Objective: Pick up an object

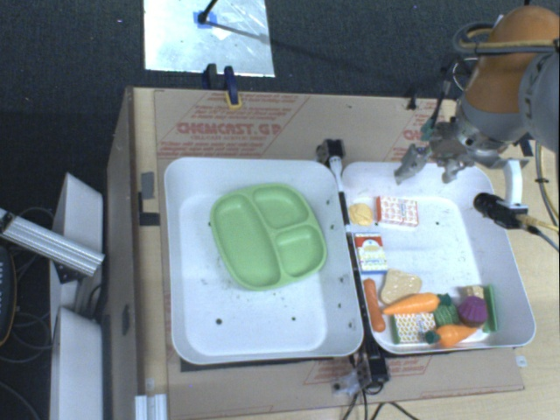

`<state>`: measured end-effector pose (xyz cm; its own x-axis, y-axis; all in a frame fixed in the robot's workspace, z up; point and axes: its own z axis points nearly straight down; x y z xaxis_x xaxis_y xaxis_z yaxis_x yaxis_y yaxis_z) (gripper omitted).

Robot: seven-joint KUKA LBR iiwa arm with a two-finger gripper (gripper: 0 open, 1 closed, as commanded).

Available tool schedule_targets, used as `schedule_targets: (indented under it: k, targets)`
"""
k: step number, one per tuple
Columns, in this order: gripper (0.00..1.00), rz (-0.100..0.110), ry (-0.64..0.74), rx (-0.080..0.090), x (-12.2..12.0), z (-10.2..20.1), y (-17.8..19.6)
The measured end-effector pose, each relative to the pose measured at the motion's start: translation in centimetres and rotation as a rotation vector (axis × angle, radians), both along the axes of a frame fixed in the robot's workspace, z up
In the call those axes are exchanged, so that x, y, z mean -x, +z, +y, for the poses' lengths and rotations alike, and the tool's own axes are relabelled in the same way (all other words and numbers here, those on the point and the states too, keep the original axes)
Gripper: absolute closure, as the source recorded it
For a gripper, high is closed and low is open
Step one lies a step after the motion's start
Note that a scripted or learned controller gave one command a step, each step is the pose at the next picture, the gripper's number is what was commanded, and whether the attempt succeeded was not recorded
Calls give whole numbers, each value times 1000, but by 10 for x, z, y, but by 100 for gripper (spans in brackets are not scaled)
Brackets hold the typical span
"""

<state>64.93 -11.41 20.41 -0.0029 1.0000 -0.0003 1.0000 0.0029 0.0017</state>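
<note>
Fingers spread open, nothing held; gripper hovering over right bin's far edge. Nearest target, red-white box, lying flat just below. I'd centre over box, straddle short sides, descend straight, avoid yellow round piece beside.

A dark, speckled floor surrounds the tabletop, which is a pale brown board printed with faded red lettering near its far edge. Beyond that far edge a shiny silver sheet lies flat on the floor, with a small blue piece and a thin dark line crossing it. A blue and yellow clamp sits at the tabletop's far edge. Off the left edge stand white panels and a ridged metal bar. Light is even and soft.
</note>
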Motion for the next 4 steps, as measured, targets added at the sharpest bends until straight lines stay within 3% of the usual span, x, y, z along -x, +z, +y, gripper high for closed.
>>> schedule_targets:
  k: [1, 2, 3, 4]
  targets:
    - [0, 2, -2, 0, 112, -40, -120]
    - [100, -2, -1, 0, 111, -40, -109]
    - [0, -2, 0, 0, 111, -40, -109]
    - [100, -4, 0, 1, 110, -40, -99]
